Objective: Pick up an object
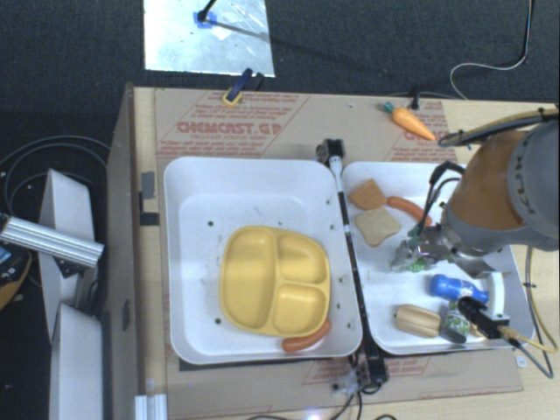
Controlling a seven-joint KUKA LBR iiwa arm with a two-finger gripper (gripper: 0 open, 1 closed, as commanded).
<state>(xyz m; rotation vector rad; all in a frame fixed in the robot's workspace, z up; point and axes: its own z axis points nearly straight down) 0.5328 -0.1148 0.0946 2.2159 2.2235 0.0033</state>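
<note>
- Top-down slanted view of a bench w/ brown printed cardboard (262,129) under two shallow white bins side by side.
- Bin on the view's left (197,191): holds a yellow plate (276,280) w/ three compartments, lying flat, nothing in them.
- A red-orange sausage (306,340) lies against the plate's near edge, by the bin's front wall.
- Bin on the view's right (385,278): several small toy-food items, spread out.
- Back of that bin: a brown toast slice (368,194). A paler toast slice (378,227) sits just in front of it, and an orange sausage (404,206) is just beside both.
- Front of that bin: a tan roll (416,320) on its side, w/ a small green-grey item (454,327) at its right end. A blue item (451,285) is just behind them.
- Grey arm (503,199) w/ orange band comes in from the view's right, over the right bin.
- Gripper (418,250) is low in the middle of the right bin, btwn the pale toast and the blue item.
- A green item (408,259) sits right at the gripper's tip; contact unclear.
- Claw state: can't tell whether apart or together; too small and blurred.
- Nothing seen clamped in the gripper.
- An orange carrot (409,122) lies on the cardboard behind the right bin.
</note>
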